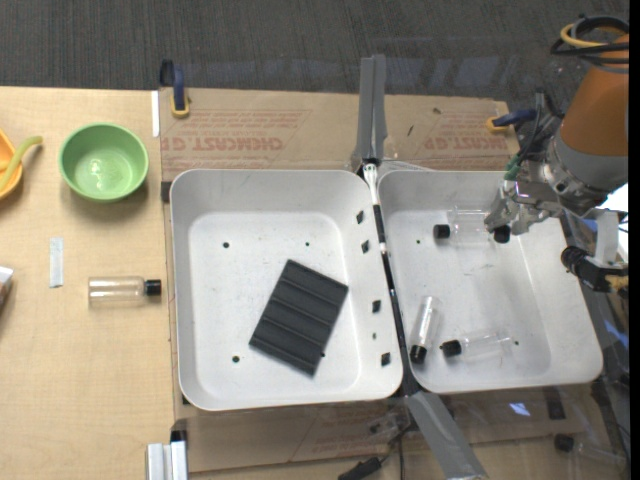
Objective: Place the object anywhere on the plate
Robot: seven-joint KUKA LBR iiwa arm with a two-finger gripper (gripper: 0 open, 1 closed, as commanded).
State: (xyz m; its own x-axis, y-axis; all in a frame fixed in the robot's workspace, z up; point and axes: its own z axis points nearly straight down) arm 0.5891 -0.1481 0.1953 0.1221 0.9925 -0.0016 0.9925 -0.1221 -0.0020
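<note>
Right of the frame, and the arm (597,118) reaches in over the right bin (535,288), with the gripper (500,226) sitting low over that bin's upper part. Open or closed? From this height it cannot be told, and nothing can be seen held in it.

Three clear bottles with black caps lie in this bin. The top bottle (458,224) lies just left of the gripper, cap pointing left, clear end towards the gripper. Whether the two touch cannot be made out. The middle bottle (424,326) lies near the bin's left wall, lower down, cap at its bottom end. The bottom bottle (480,346) lies flat just to its right, cap on the left.

Across to the left bin (215,298), and it holds one thing: the plate (299,318), a dark ridged slab lying flat and askew, right of the bin's centre and well apart from all three bottles.

Both bins rest on cardboard (260,133). Out on the bench (80,388) at the left stands a green bowl (104,162), and below it a fourth bottle (122,288) lies on its side.
</note>
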